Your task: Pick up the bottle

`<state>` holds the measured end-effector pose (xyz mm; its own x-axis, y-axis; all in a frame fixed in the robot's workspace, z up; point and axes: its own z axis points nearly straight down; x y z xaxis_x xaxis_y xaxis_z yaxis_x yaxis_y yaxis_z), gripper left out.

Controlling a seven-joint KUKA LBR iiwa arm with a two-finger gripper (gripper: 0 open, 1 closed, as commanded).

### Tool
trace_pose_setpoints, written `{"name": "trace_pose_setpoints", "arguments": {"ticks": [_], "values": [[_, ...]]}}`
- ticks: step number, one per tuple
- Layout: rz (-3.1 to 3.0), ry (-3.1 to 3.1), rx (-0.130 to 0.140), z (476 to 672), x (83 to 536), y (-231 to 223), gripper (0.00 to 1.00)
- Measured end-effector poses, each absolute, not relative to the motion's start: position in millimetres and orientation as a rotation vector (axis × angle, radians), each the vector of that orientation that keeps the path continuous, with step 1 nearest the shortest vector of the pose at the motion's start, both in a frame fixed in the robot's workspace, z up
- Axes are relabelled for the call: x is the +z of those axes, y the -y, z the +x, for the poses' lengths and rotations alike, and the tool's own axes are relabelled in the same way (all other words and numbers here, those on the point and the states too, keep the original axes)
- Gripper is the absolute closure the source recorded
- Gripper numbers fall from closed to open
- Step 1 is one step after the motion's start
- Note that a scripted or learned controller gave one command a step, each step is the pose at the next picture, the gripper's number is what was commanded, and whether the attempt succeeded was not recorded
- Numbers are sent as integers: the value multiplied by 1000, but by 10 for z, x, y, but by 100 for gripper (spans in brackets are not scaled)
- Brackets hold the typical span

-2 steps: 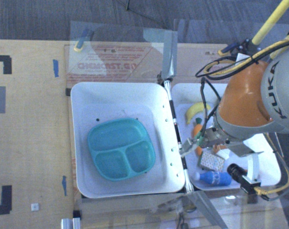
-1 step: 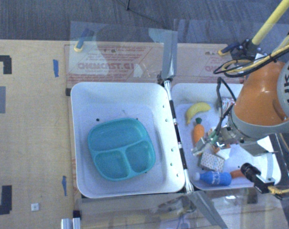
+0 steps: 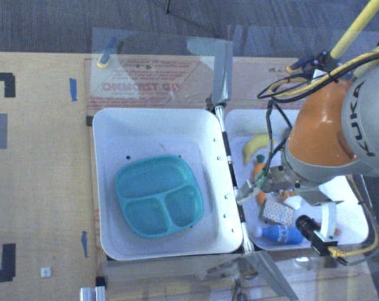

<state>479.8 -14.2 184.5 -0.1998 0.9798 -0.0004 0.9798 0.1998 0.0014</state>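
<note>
Arm over right bin; blue bottle lying at its front edge.
Blue bottle [image 3: 282, 234] on its side near the right bin's [image 3: 234, 125] front-left corner, partly covered; gripper [image 3: 272, 187] largely masked by the wrist, its state cannot be told; banana [image 3: 257, 145] half hidden; teal divided plate [image 3: 159, 195] in left bin [image 3: 108, 137].

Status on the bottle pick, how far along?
Done: the arm is over the right bin, which has the bottle in it. In hand: nothing I can confirm; the blue bottle lies on its side at the bin's near edge. Left: grasp and lift. The banana lies further back.
</note>
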Motion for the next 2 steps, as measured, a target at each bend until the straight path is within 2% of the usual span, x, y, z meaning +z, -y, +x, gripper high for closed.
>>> {"name": "trace_pose_setpoints", "arguments": {"ticks": [1, 2], "values": [[2000, -2421, 0, 4793, 1844, 614, 0], [2074, -2357, 1, 4893, 1846, 460, 0]]}}
